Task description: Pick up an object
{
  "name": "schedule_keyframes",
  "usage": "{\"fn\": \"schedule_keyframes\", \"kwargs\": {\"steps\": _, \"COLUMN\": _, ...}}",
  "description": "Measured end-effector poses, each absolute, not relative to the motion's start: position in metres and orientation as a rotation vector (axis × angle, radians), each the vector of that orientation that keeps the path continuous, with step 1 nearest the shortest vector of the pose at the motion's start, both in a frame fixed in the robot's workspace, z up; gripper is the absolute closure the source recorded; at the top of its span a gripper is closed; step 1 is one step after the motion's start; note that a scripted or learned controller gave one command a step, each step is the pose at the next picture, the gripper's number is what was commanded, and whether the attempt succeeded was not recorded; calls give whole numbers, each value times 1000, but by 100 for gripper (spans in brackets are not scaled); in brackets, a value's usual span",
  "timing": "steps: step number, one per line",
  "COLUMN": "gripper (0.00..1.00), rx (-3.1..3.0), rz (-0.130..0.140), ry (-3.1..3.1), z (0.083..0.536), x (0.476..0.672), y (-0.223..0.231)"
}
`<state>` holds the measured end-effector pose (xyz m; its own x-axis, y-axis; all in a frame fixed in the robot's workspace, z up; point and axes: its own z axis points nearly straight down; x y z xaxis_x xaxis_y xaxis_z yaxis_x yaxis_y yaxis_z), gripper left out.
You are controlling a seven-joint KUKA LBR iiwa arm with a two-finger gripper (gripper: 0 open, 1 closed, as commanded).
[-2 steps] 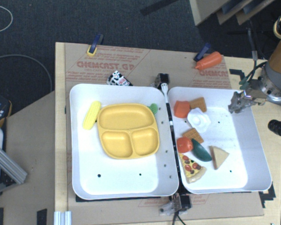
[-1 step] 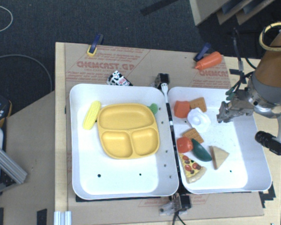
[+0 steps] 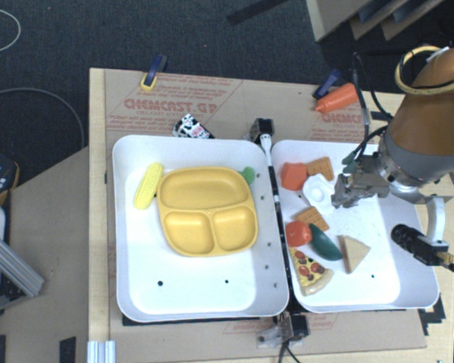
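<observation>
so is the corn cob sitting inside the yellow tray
No, the corn cob lies in the left bin, beside the yellow divided tray's left edge.

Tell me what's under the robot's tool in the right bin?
The tool hangs over a flat white piece, beside an orange-red block and a tan cracker. The tool covers the white piece's right edge.

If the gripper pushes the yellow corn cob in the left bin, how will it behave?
The corn cob looks long and rounded, so it would probably roll sideways rather than slide. It lies next to the yellow divided plate, which may stop it on that side. It seems a stiff plastic toy, likely light.
</observation>
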<state>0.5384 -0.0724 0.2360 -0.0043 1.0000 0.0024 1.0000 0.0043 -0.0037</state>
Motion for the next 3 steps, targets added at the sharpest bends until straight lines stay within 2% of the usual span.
{"fn": "schedule_keyframes", "kwargs": {"steps": 1, "gripper": 100, "rx": -2211, "rz": 1, "ry": -2224, "z": 230, "x": 517, "y": -13}}
{"fn": "schedule_keyframes", "kwargs": {"steps": 2, "gripper": 100, "rx": -2214, "rz": 3, "ry": -2222, "z": 218, "x": 513, "y": 16}}
{"fn": "schedule_keyframes", "kwargs": {"steps": 3, "gripper": 100, "rx": -2225, "rz": -2, "ry": -2221, "z": 231, "x": 520, "y": -2}}
